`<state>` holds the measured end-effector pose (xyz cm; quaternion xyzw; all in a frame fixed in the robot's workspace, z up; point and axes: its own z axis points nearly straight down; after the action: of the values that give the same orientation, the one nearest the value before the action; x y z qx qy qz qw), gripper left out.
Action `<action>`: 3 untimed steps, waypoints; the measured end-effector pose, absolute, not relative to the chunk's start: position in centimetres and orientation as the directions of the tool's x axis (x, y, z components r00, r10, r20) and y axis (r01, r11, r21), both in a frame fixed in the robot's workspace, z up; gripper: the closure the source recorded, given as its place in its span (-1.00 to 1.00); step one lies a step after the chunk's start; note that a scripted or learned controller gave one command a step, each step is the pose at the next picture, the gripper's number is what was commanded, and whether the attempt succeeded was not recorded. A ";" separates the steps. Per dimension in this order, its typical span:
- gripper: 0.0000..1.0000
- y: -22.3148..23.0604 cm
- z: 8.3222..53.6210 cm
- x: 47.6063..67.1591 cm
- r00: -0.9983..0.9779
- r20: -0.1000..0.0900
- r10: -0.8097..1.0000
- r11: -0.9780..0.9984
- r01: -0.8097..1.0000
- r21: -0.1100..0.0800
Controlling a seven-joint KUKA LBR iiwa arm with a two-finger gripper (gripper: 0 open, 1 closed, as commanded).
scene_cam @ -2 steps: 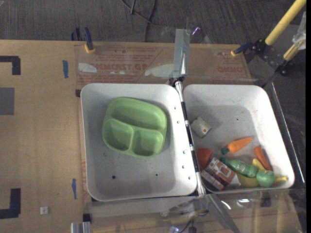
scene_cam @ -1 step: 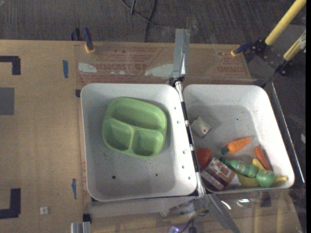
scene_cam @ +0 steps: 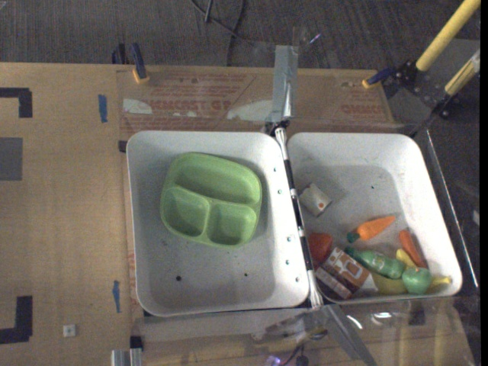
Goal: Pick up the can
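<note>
Since the task is to lift the can, we first have to settle which thing it is. In the camera view, the left bin (scene_cam: 145, 280) holds a green divided plate (scene_cam: 211, 199), and the toys all lie in the right bin (scene_cam: 396, 147).

We take the can (scene_cam: 314, 199) to be the small whitish, stubby piece with an orange mark. It lies alone near the inner wall, well apart from the heap, though it is too small to be sure. A brown-and-white printed pack (scene_cam: 341, 271) in the near corner is the other candidate. It touches a red piece (scene_cam: 320, 244) and lies just beside a green bottle-shaped toy (scene_cam: 377, 263).

A carrot (scene_cam: 374, 227), a yellow piece (scene_cam: 390, 283) and a small orange piece (scene_cam: 412, 246) crowd the same corner.

We cannot tell the state of the gripper from this view.

To do the step well, we judge that we should come straight down over the whitish piece. The jaws should be well spread and turned so that neither one meets the bin wall beside it. We should close across its narrow width, since a rounded body may roll or squirt out. Once it is lifted, we should check that it rises clear.
</note>
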<state>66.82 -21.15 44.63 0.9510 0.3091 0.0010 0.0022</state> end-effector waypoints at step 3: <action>1.00 -12.5 37.0 61.3 0.712 0.001 0.703 -0.712 0.703 0.001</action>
<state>61.28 -12.51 37.04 0.9251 0.3798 0.0006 0.0005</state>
